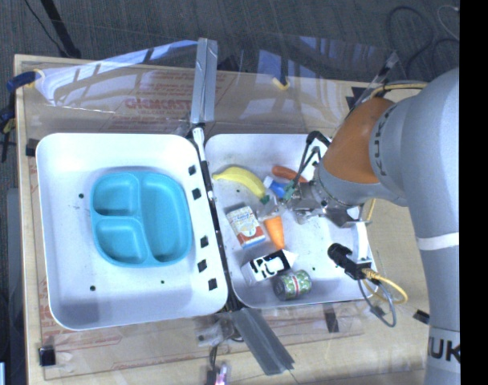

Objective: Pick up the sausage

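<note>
Because the sausage (283, 171) lies near the far wall of the right bin (320, 235), a short reddish piece set at a slant, it is the sort of target that has to be approached from above rather than from the side. It sits just right of the banana's (239, 179) tip, with a small blue item (277, 188) close below it, so there is little free floor around it.

The gripper (294, 202) hangs low over this same patch, slightly nearer the camera than the sausage and close to the blue item. Its working end is dark and partly hidden under the wrist, so I cannot tell how wide it stands or whether it has hold of anything. Nothing shows the sausage lifted; it looks to rest on the bin floor. The arm's orange band (352, 151) sits above the bin's right side, which fits a reach in from that edge and a downward tilt toward the middle.

Further out, a small carton (246, 223) and an orange carrot-like piece (274, 231) lie side by side below the gripper. A black-and-white box (268, 265) and a green can (292, 284) sit toward the near wall. These are crowded enough that a slightly misplaced descent could, I judge, nudge a neighbour instead of the target.

The left bin (55, 239) holds a blue divided tray (141, 217), well apart from the work, and plays no part in this pick.
</note>
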Controlling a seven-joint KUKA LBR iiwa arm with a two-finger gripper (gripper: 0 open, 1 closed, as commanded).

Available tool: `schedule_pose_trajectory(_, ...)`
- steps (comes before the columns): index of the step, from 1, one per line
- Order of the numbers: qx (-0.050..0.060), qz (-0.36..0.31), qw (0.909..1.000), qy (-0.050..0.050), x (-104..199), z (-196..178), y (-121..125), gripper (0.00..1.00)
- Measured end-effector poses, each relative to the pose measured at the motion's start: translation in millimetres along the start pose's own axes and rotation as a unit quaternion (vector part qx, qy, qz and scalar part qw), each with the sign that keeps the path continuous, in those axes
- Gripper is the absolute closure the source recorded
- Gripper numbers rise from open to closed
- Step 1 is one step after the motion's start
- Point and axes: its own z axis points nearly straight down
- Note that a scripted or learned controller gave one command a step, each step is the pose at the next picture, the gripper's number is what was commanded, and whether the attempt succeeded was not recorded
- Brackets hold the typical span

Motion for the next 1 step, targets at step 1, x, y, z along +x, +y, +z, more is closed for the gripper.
schedule_pose_trajectory(1,0.0,-0.002,1.0,0.0,0.1,-10.1,0.8,1.0)
